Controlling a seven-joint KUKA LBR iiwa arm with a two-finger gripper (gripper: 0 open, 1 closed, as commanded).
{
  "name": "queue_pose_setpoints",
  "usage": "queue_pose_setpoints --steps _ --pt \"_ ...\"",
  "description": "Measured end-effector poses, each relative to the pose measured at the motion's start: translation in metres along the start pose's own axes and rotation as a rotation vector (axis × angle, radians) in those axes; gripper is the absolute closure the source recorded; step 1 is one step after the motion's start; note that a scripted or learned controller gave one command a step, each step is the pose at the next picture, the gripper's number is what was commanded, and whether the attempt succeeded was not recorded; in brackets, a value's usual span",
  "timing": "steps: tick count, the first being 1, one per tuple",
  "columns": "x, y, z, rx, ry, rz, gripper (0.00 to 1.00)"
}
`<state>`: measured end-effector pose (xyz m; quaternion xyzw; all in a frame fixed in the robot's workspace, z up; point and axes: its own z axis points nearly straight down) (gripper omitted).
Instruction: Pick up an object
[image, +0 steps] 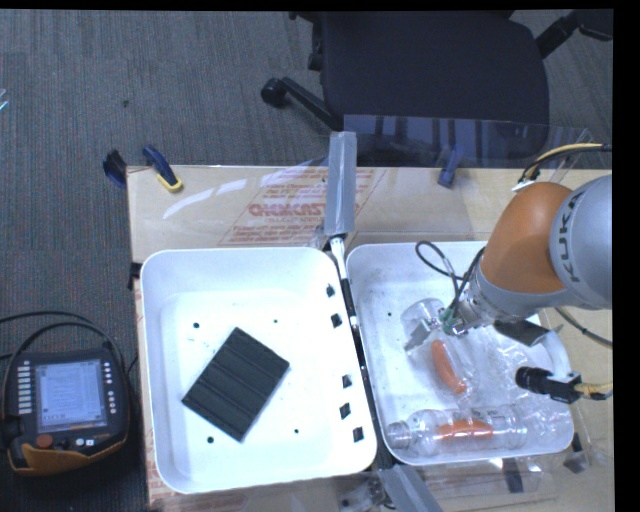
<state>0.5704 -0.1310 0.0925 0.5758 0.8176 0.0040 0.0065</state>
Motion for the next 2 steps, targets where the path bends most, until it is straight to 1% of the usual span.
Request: queue_pose_setpoints --steps 1,2 --pt "-0.001 0.000 -0.008 0.001 0.004 0.007 1.00" --pt "0.026 0.090 -0.113 0.015 0.009 -0.231 1.00"
